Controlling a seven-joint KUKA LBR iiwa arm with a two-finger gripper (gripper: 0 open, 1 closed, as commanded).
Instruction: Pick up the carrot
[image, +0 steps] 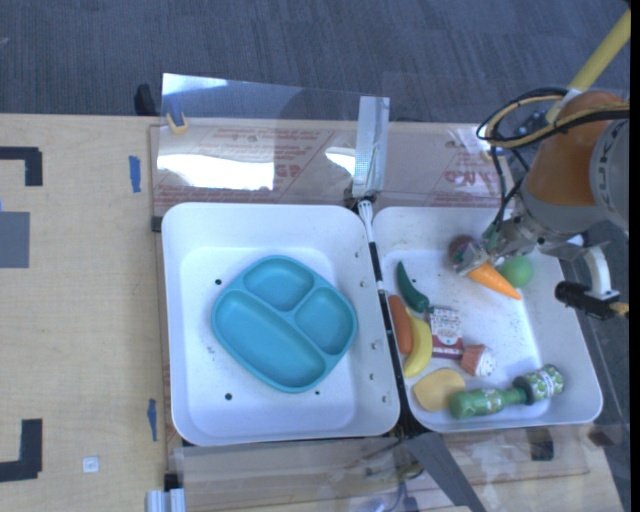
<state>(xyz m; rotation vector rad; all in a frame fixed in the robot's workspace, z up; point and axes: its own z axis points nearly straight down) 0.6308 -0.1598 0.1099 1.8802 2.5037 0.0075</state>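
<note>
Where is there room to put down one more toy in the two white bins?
The left bin has bare floor all around the blue divided plate, widest at its top left corner. In the right bin, one open patch lies between the carrot and the green bottle. Its left side, by the banana, is crowded.

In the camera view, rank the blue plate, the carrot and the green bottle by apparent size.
1. blue plate, by far the largest
2. green bottle
3. carrot, though the pincer may cover part of it
</note>
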